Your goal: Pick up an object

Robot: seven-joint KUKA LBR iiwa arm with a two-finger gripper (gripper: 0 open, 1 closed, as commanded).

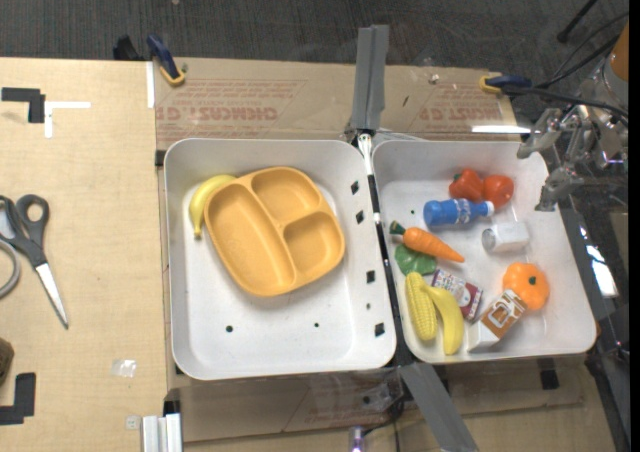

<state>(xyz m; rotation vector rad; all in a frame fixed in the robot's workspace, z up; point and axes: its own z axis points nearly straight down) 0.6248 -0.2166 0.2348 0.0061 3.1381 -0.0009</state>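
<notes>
Camera view: you look down at a slant on two shallow white bins side by side on the bench.
Left bin (190,340): you see a yellow divided plate (272,230) lying in its middle, with a banana (206,198) tucked against the plate's far-left edge, partly under it.
Right bin (570,335): this one carries the small objects you can pick from.
Far side of right bin: a red pepper-like toy (481,186) lies toward the far right corner, with a blue bottle (455,212) just beside it on the near side.
Middle of right bin: a carrot (432,243) lies near the left wall, its green top (413,261) beside it; a small white cylinder (506,235) rests toward the right wall.
Near side of right bin: an ear of corn (422,306) and a yellow banana-like piece (447,318) lie side by side near the near-left corner; a small red-and-white packet (461,292) touches them; an orange fruit (526,285) and a small brown carton (502,313) sit toward the near right.
Gripper (556,158): you find it at the far right corner of the right bin, over the rim, well apart from the objects; it holds nothing that you can see, and you cannot tell how far it is open.
Bench to the left: scissors (36,245) lie on the bare wood.
</notes>
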